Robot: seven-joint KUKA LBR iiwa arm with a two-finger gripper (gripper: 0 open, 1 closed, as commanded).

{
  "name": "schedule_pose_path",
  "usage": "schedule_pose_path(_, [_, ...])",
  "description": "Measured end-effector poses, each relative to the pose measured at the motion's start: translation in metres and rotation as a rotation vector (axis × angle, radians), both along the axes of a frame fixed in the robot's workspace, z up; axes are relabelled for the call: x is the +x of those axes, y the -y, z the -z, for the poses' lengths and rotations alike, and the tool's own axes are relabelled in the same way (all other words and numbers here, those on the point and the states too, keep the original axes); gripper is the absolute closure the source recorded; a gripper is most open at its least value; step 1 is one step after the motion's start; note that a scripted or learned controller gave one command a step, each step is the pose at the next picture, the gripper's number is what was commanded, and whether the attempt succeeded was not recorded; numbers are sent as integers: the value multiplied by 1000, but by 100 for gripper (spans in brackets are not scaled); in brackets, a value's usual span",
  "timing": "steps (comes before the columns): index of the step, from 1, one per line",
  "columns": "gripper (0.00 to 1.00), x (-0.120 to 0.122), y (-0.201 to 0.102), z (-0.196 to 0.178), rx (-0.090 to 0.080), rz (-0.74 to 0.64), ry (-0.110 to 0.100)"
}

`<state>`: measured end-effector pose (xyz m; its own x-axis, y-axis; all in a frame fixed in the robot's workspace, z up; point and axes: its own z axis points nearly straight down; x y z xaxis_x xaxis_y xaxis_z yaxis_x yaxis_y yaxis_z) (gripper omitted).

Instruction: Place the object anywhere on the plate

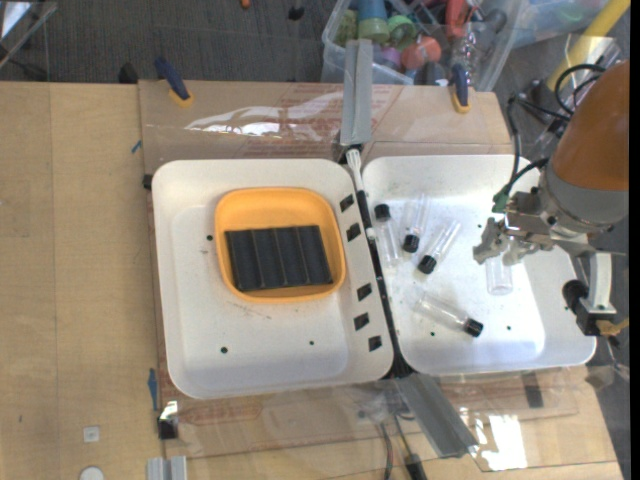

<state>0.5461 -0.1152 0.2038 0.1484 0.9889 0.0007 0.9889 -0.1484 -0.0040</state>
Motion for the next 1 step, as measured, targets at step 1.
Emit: schedule_pose_path(1, [100,46,-3,10,-2,-113,1])
